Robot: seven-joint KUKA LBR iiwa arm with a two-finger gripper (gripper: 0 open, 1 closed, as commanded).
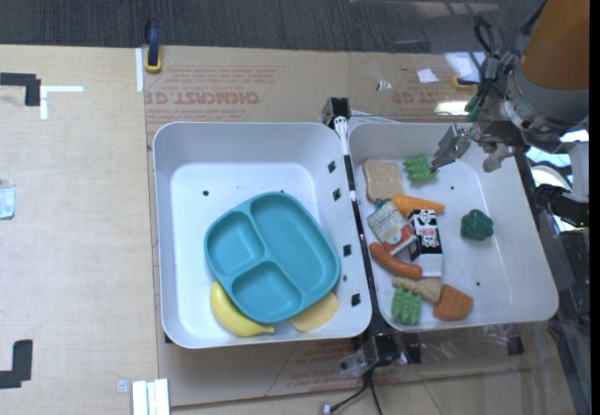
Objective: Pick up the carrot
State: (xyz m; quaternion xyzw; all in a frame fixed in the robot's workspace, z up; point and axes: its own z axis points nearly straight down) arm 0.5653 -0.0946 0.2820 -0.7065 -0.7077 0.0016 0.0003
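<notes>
Looking across the tabletop (pixel 75 244) from my station, I see the left bin (pixel 178 216) carrying a teal divided plate (pixel 272 256), and the right bin (pixel 511 282) crowded with toy food. My tool (pixel 466 149) hangs over the right bin's far side, fingers spread and gripping nothing. The carrot (pixel 417 206) lies left of the bin's middle, touching a slice of bread (pixel 382 180) and a small carton (pixel 427 233). I'd swing nearer and leftward, descend squarely across its narrow width, and avoid the neighbours.
</notes>
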